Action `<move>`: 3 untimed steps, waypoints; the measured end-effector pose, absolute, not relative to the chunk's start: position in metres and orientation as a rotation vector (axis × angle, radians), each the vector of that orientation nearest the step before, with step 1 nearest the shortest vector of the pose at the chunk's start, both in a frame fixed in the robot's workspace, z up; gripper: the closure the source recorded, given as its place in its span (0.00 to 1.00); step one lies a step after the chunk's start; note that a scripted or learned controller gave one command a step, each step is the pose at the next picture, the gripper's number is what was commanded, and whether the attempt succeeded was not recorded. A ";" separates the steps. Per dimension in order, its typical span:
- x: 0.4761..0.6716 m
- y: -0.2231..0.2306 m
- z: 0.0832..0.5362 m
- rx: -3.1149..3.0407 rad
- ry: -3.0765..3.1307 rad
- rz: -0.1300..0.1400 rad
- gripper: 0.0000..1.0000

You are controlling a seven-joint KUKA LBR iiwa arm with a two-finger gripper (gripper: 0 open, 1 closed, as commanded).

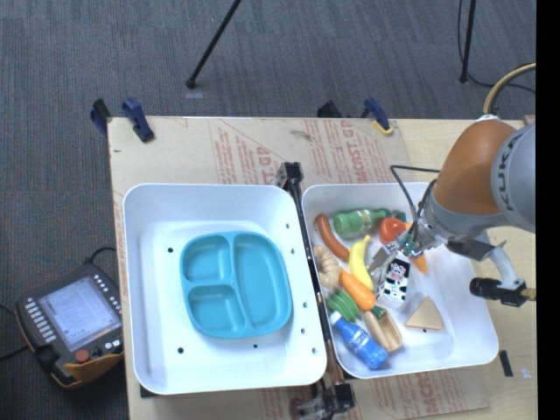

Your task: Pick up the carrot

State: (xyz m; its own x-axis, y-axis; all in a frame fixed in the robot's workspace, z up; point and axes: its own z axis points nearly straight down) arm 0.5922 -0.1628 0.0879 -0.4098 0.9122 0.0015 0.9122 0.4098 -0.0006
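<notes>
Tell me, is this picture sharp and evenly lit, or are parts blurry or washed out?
In the camera view the light is soft and even, with faint shadows; the white bins look bright but keep their edges; the blue tray is clear; the small toys around the carrot are coarse and hard to make out; the gripper blurs into that clutter.

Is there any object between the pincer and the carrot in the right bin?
Nothing visible lies between them. The pincer hangs just right of the carrot; the banana touches the carrot's upper side, and the cow-print carton sits close on its right.
</notes>
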 end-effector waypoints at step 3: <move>0.635 -0.180 0.087 -0.972 -2.986 -0.001 0.00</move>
